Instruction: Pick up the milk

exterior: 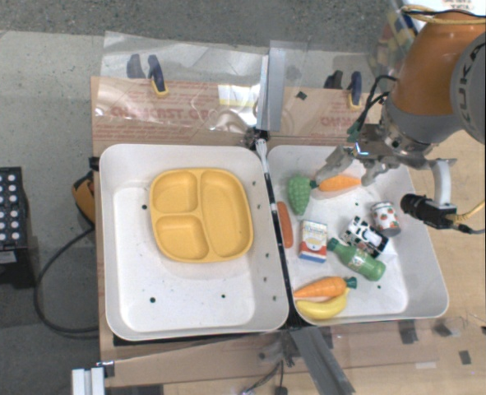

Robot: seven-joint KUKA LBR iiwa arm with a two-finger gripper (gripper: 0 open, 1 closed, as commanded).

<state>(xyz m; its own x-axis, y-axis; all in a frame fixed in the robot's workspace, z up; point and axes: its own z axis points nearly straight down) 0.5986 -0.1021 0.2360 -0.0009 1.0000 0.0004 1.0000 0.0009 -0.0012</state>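
The milk (pixel 312 242) is a small white carton with red and blue print, lying in the middle of the right bin (pixel 419 299). My gripper (pixel 354 171) hangs over the back of that bin, up and to the right of the carton and well apart from it. Its fingers (pixel 333 164) are spread open, straddling an orange carrot (pixel 339 184) that lies just below them. Nothing is held between them.
Around the milk lie a green vegetable (pixel 298 194), a sausage (pixel 284 225), a cow-patterned item (pixel 364 235), a green bottle (pixel 358 259), a can (pixel 384 218), a second carrot (pixel 321 287) and a banana (pixel 321 307). The left bin (pixel 127 303) holds a yellow divided plate (pixel 201 214).
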